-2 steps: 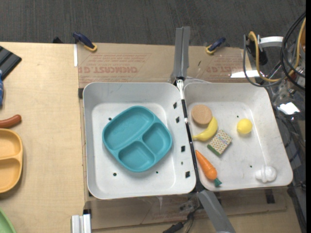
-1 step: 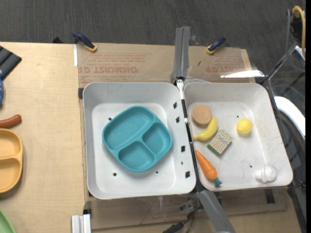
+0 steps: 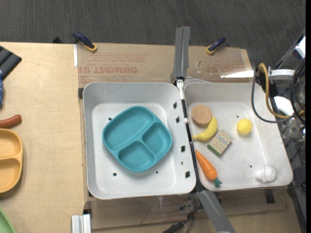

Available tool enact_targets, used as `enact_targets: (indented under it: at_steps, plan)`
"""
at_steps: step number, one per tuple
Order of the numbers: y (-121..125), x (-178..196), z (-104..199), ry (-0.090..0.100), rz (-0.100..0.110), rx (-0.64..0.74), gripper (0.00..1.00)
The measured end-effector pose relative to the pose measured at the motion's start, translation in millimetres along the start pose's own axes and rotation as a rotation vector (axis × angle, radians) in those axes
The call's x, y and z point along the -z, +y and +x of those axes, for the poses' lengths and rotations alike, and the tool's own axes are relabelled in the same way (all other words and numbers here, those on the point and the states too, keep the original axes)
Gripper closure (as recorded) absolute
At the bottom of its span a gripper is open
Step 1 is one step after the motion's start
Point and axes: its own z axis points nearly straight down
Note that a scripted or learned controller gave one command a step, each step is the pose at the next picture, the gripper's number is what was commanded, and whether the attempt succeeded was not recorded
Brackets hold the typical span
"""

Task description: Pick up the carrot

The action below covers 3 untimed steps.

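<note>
The arm point(image 3: 296, 89) sits at the right edge, cables looped.

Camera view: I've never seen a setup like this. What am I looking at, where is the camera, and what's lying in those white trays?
This is one fixed camera above a workbench, looking down at a slant. Two shallow white bins sit side by side. The left bin holds a teal divided plate. The right bin holds toy food: a carrot near its left wall, a banana, a round tan cookie-like piece, a lemon, a small speckled block and a white object in the near right corner. The robot arm enters from the right edge, where cables show. The carrot, which the robot should pick up, lies untouched in the bin.
</note>
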Motion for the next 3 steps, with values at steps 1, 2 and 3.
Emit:
enact_targets:
  at_steps: [1,2,3]
  plan:
    - [14.6,-59.4,-7.4,0.002,-0.001,0.182,1.00]
    - [-15.7,-36.5,65.2,0.002,0.001,-0.253,1.00]
    - [-14.0,-8.7,62.8,0.006,0.001,0.097,1.00]
